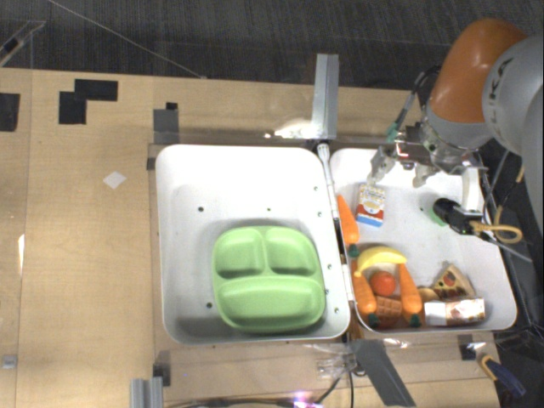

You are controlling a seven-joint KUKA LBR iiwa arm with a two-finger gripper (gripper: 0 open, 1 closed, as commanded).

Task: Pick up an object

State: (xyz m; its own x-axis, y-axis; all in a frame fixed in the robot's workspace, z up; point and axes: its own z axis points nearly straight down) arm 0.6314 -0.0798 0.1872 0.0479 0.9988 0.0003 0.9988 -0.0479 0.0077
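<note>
1. Camera view: my gripper (399, 170) hangs spread open over the right bin (508, 313), nothing between the fingers.
2. Small carton (371, 206) lies flat just below my left finger, likely target.
3. Other toy food (387, 286) clusters farther below, so the carton is the cleaner pick.

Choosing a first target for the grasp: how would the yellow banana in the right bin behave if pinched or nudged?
The banana looks like smooth moulded plastic, so probably stiff, light and slippery. Its curved shape may pivot when nudged. It lies against the tomato, likely crowding the fingers.
</note>
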